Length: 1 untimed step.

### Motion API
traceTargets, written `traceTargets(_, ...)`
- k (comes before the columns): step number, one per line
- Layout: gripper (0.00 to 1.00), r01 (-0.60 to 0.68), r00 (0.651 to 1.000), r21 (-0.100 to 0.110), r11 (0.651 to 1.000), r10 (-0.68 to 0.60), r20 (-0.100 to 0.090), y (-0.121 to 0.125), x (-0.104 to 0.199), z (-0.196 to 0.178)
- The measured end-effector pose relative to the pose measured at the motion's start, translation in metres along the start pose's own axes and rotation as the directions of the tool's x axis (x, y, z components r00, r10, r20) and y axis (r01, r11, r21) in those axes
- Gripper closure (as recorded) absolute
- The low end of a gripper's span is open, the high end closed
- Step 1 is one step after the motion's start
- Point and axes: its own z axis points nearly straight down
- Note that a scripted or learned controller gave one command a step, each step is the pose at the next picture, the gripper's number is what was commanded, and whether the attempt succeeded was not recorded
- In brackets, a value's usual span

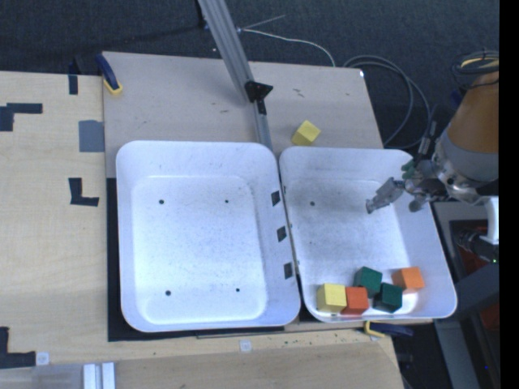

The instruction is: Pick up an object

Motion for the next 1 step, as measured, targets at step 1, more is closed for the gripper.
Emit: traceTargets(1,0.0,0.0,1.0,-0.003,1.0,0.0,0.001,0.0059,0.0006,-0.0329)
